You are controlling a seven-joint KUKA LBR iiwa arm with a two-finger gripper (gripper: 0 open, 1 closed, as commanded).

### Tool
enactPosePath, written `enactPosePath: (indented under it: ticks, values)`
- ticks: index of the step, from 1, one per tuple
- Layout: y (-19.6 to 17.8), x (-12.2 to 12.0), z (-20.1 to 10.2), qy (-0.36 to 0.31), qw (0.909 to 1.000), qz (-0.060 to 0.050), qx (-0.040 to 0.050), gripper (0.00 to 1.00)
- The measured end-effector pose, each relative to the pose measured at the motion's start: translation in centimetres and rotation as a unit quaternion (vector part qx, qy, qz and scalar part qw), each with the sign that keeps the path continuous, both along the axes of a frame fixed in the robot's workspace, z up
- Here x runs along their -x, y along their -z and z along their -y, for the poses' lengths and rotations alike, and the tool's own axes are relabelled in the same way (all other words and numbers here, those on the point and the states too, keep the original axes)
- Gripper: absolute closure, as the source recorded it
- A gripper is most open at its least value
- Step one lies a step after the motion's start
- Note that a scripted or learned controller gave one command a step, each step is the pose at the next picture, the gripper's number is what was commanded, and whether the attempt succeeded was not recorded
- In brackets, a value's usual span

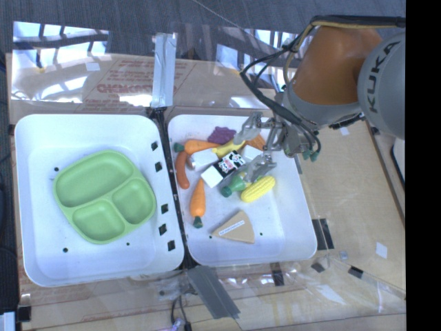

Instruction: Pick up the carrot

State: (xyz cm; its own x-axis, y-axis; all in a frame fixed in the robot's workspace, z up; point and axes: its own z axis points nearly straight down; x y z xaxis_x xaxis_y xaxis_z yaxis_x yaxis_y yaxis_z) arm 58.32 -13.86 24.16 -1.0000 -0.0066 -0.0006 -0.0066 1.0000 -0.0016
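The carrot (198, 198), orange with a green stub at its near end, lies in the right bin (289, 236) toward its left wall, pointing front to back. My gripper (257, 146) hangs over the back right of that bin, above a heap of toy food and well to the right of the carrot. Its fingers (264, 163) stand apart, so it is open. A small orange piece (256, 142) shows between them, but I cannot tell whether they touch it.
Around the gripper lie purple grapes (222, 134), a cow-print carton (229, 163), a white block (204, 158), a corn cob (258, 189) and a green piece (233, 183). Two more orange pieces (182, 169) sit near the divider. A tan wedge (236, 227) lies in front. The left bin holds a green plate (103, 195).
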Motion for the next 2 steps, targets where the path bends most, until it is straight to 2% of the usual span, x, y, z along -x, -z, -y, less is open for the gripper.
enactPosePath:
  ticks: [1,2]
  values:
    - [13.7,7.3,1.4,-0.055,0.9985,-0.005,-0.0028,0.0]
    - [12.2,6.8,1.2,-0.06,0.9982,0.0,-0.0013,1.0]
